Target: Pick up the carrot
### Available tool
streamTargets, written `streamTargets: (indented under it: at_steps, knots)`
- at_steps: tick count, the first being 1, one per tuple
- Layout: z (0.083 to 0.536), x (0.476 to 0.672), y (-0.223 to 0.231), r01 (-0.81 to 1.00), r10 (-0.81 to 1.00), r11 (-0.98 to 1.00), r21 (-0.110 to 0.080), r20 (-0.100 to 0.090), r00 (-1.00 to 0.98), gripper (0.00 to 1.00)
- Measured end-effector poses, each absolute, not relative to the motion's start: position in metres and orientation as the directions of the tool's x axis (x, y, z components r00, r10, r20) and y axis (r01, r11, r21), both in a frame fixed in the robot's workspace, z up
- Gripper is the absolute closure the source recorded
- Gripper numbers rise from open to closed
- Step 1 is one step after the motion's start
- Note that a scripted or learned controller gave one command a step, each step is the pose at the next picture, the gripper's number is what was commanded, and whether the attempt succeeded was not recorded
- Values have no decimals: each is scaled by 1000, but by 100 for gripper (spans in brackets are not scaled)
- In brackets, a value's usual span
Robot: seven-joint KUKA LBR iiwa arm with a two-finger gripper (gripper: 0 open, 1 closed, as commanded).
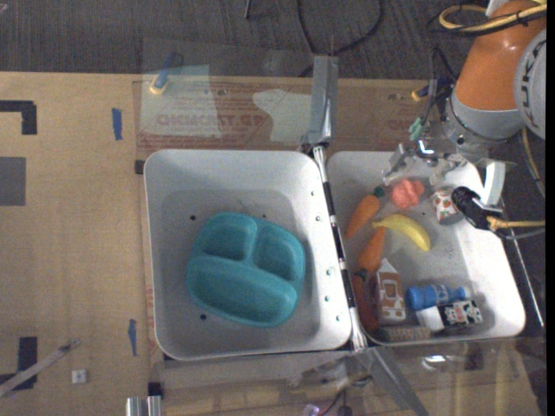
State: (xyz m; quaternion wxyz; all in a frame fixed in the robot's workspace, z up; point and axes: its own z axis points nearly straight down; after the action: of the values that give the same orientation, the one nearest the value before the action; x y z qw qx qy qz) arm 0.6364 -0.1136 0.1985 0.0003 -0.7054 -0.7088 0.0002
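The carrot lies in the right bin near its left wall, orange, with its green top pointing to the far right. A second orange carrot-like piece lies just in front of it. My gripper hangs over the bin's far side, to the right of and beyond the carrot, above a pink toy. Its fingers stand apart, open, and I see nothing between them.
A yellow banana lies beside the carrot. A red-and-white toy, a small carton, a blue bottle and a black-and-white pack share that bin. The left bin holds a teal divided plate.
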Motion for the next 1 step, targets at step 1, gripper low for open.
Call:
streamTargets:
  at_steps: [1]
  knots:
    - [95, 618, -93, 995, 995, 98, 4, -1, -98, 0]
